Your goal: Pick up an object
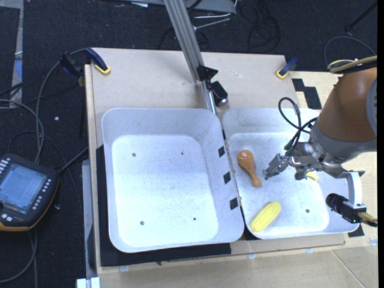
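Note:
In the right bin (288, 128) a brown drumstick-shaped toy (248, 165) lies near the left wall. A yellow corn cob (266, 215) rests by the front left corner of the same bin. My gripper (273, 167) hangs low over the middle of this bin, just right of the drumstick toy and apart from it. The corn cob is in front of the gripper. Something small and yellow (311, 176) peeks out beside the wrist, and I cannot make out what it is.
The left bin (120, 131) adjoins the right one along a shared divider (230, 173). A slanted metal pole (187, 35) rises from the bench behind the bins. Clamps (99, 63) sit at the back corners. A teach pendant (21, 189) lies off the bench at left.

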`<state>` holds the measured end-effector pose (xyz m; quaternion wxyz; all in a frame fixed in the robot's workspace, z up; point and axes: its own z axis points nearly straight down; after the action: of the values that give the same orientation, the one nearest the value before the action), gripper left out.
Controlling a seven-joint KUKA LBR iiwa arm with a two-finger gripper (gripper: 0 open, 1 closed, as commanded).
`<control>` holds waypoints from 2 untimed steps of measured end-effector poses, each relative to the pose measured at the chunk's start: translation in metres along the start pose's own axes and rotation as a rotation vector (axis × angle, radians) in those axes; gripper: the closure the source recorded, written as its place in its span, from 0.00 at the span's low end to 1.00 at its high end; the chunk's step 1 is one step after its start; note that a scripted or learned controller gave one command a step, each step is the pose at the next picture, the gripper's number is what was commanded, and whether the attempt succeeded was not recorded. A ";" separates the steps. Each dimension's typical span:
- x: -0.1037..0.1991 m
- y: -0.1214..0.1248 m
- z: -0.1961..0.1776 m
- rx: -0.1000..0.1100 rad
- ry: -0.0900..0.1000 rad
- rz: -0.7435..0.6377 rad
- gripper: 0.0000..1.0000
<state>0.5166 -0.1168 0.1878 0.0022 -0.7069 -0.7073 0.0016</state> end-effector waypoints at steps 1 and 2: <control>-0.001 -0.003 0.062 0.000 0.000 0.001 0.00; -0.002 -0.001 0.050 -0.005 -0.001 0.001 1.00</control>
<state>0.5150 -0.1184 0.1380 0.0000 -0.7072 -0.7070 0.0000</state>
